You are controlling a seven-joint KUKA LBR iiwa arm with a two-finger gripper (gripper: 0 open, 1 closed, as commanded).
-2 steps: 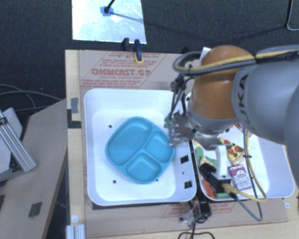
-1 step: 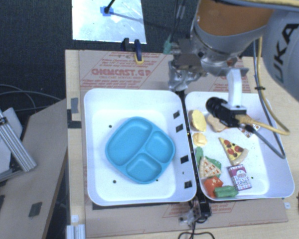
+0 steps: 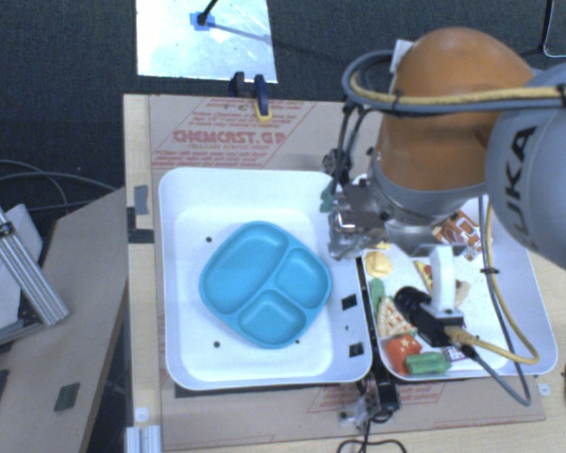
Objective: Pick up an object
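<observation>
Over the right bin (image 3: 536,321), among small toy foods (image 3: 396,321), we see the arm lowered with its claw (image 3: 351,239) near the dividing wall, probably the reaching step. Its spread we cannot tell; next comes closing on one piece.

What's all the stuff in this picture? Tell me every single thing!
Bins: two, white; left bin and right bin, side by side on the bench.
Divided plate: one, blue, lying in the left bin.
Toy foods: a small heap, mixed colours, in the right bin; a pizza slice, a red piece and a green piece can be told apart, the rest are partly hidden.
Cardboard sheet: one, brown with red print, under the bins.
Shiny sheet: one, silver, behind the bench.
Clamps: two, dark and yellow, on the cardboard's far edge.
Robot arm: one, grey and orange, over the right bin.
</observation>
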